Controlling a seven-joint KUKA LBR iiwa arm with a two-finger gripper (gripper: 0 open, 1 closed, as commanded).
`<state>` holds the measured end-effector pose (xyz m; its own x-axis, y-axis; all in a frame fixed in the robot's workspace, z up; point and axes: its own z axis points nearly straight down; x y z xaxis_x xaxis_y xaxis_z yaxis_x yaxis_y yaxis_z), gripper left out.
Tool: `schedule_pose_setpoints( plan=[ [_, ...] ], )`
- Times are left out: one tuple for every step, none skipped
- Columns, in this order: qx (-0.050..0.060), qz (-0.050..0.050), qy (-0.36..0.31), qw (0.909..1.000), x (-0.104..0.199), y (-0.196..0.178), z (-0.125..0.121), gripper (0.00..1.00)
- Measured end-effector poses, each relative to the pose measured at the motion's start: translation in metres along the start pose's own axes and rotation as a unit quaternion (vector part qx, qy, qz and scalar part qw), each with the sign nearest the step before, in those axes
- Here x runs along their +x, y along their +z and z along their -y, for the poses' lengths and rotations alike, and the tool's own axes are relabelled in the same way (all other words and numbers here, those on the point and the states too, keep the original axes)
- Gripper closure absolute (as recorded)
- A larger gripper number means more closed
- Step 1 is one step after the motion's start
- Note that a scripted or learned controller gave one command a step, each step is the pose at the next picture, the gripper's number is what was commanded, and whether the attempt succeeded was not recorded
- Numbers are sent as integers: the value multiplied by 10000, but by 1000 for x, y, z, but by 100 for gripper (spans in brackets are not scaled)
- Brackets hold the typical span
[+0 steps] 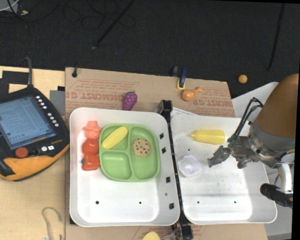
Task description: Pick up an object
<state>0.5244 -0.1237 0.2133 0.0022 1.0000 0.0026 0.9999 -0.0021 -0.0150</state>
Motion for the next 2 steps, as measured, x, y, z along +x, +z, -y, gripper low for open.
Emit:
schedule_pose_setpoints(
  plan=[
    [-59, 7, -10, 10000, 0, -6, -3, 0],
    [-39, 4, -16, 10000, -1, 38, -5, 0]
  ],
)
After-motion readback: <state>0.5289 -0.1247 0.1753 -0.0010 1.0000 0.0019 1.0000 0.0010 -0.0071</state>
